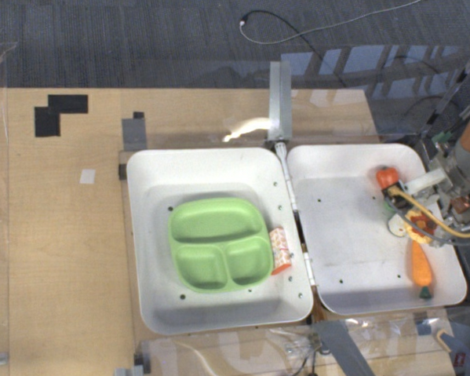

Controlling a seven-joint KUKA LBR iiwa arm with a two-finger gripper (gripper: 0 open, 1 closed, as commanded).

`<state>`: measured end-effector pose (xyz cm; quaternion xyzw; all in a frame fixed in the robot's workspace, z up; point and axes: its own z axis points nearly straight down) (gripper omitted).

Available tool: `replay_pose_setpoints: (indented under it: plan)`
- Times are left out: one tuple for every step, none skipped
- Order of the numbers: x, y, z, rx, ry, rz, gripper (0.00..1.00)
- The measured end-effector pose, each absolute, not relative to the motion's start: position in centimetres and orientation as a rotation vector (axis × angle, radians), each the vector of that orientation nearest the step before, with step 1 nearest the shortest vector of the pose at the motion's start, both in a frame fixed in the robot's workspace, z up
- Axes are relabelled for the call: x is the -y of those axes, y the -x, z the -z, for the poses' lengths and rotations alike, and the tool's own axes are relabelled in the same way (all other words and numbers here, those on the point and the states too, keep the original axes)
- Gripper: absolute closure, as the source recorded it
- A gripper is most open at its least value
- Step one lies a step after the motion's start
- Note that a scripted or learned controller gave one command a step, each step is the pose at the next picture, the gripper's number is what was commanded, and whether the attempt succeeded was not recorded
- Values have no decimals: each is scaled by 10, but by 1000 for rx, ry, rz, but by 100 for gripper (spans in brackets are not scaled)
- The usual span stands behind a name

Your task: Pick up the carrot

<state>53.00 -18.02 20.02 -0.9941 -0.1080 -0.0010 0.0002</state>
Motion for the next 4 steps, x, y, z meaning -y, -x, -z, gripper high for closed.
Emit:
replay_pose_setpoints:
  plan:
    - [199,-588,-125,667,3079,29,100]
    - [198,-586,-120,666,3075,16,0]
    - [197,-587,-131,680,3073,19,100]
    - [197,-587,-131,681,3072,18,0]
